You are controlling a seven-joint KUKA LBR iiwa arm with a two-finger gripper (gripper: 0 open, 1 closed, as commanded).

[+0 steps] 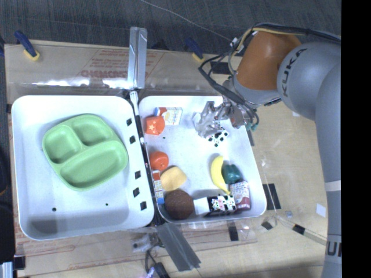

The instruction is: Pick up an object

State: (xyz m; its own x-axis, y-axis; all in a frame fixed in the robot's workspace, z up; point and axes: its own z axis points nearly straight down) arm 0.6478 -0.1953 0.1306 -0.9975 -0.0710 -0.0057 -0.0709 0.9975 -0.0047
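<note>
Several small items crowd the right bin (174,106); the gripper (210,122) hovers over its upper part, jaw gap impossible to tell. Just below lies the banana (217,174), curved, smooth, probably light plastic and a bit slippery — best pinched across its middle, beside the teal bottle (233,173).

claw (210,122) over right bin (188,105)

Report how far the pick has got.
Done: the metal two-finger gripper sits low in the right white bin, near its upper edge. In hand: nothing visibly between its fingers. Left: the grasp and lift; the yellow banana, brown ball and orange ball lie on the bin floor.
</note>
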